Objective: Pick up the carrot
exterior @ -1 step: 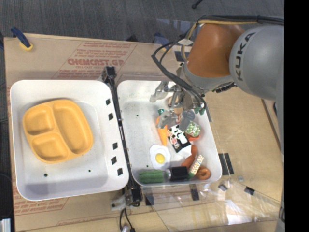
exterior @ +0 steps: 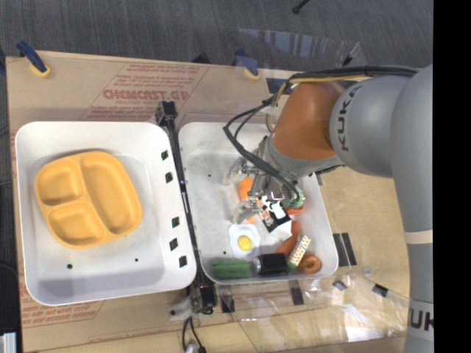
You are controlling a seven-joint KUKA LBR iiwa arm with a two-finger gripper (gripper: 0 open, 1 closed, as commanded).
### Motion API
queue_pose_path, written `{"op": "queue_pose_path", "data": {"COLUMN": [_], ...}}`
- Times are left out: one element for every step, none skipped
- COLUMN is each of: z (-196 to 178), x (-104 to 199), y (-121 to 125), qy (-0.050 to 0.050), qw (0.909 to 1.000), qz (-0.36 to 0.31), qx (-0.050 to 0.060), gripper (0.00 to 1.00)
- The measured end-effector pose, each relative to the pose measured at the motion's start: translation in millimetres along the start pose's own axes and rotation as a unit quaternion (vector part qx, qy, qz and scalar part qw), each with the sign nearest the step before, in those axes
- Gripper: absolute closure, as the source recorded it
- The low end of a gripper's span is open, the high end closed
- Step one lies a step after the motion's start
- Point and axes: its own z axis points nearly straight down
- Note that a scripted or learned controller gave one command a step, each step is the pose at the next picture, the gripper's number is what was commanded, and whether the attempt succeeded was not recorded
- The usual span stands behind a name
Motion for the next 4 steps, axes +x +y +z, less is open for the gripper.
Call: {"op": "queue_pose_path", "data": {"z": [-12.6, -12.1, -23.4, -2.1], "x": [-2.6, -2.5, -4.5, 62.2], "y": [2.4, 2.8, 4.0, 2.9], "qy": [-0.003, -0.002, -0.005, -0.001], "qw": [1.0000, 1.0000, 1.0000, 0.9904], "qz": [-0.005, -0.005, -0.008, -0.138], "qx": [0.001, 0.001, 0.001, 0.000], "gripper": [1.00, 0.00, 1.00, 1.00]}}
